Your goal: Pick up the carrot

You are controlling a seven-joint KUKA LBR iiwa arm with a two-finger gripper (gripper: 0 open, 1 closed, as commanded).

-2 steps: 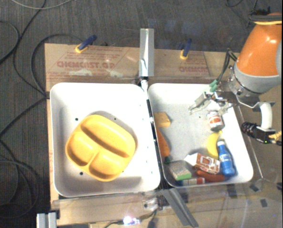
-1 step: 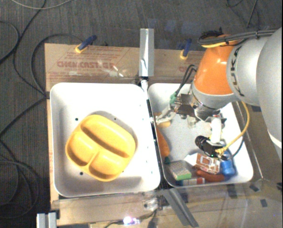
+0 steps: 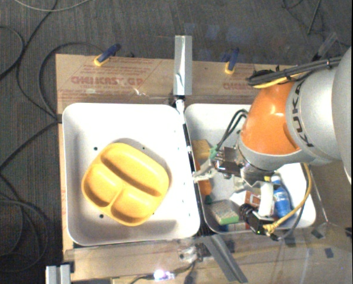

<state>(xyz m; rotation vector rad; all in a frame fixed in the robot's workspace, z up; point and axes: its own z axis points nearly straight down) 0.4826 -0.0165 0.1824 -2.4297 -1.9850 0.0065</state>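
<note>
- Grey metal bracketry (image 3: 209, 256) runs along the nearest edge of the bench, just below both bins.
- Right bin (image 3: 215, 118), near end: a green-and-grey flat item (image 3: 224, 212) lies on the floor close to the front wall. Beside it sit a blue container (image 3: 280, 199) and a red-brown and white item (image 3: 265, 201), both partly covered by the arm's wrist hardware.
- Yellow cable (image 3: 295, 212) loops from the wrist down across the near right corner of that bin.
- Left bin (image 3: 76, 135): a yellow divided plate (image 3: 126, 182) with three compartments rests upright on the floor, towards the near left.
- Carrot (image 3: 205, 185): an orange piece lies in the right bin against its left wall, just beside the divider between the bins, partly hidden by the gripper parts above it.
- Gripper (image 3: 215, 165) hangs over the left side of the right bin, directly above or touching the carrot; contact cannot be confirmed. Whether it is spread or closed cannot be told, and no item is seen clamped.
- Arm (image 3: 318, 117), grey with an orange band (image 3: 271, 123), enters from the right and covers much of the right bin.
- Cardboard sheet (image 3: 135, 81) lies under the far ends of both bins, held by a blue-and-yellow clamp (image 3: 106, 54) and a second clamp (image 3: 230, 61).
- Upright metal bar (image 3: 183, 64) stands at the far end of the divider.
- Dark carpet (image 3: 22, 52) with black cables lies beyond.
</note>
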